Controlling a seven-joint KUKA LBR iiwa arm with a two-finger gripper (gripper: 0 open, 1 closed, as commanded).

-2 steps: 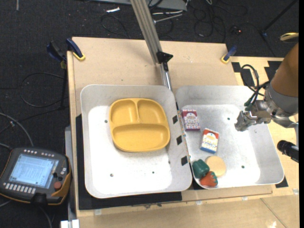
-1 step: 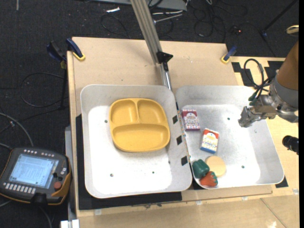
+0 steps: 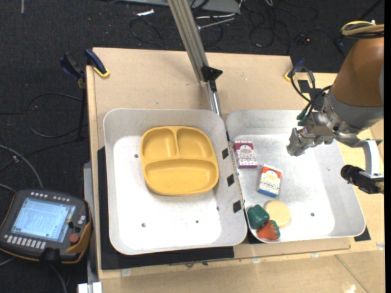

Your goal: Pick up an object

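Your claw (image 3: 297, 144) is hovering over the right bin (image 3: 342, 182) — its grip state is impossible to tell. Two small boxes (image 3: 245, 153) are lying near it — nothing is blocking them.

A glossy yellow plastic tray (image 3: 180, 160) sits in a matt white bin (image 3: 122, 224). The bench (image 3: 153, 78) looks like bare, unvarnished wood. Two small boxes (image 3: 269, 181) seem printed cardboard.

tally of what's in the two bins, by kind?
Divided yellow plate, left bin: 1
Small boxes, right bin: 2 (maroon box, orange-and-white box)
Toy food pieces at the right bin's near corner: 3 (green piece, red piece, pale round piece)
Total: 6
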